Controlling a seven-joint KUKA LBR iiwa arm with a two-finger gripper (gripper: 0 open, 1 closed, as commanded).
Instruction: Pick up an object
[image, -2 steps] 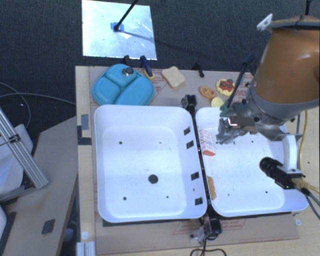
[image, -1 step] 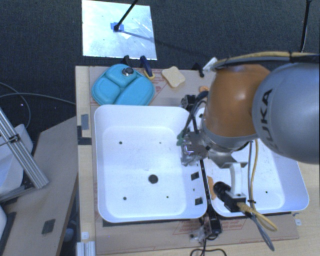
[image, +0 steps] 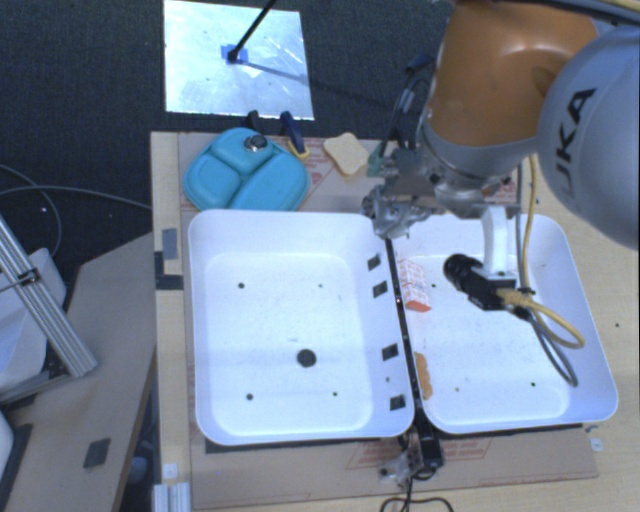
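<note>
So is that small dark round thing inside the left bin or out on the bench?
Inside. The small dark round object lies flat on the floor of the left bin, well within its white walls, below the middle.

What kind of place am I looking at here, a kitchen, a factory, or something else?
Most likely a robotics lab or test bench. A big grey and orange arm reaches over two white bins on a plain bench, with loose cables and a metal frame beside it.
</note>
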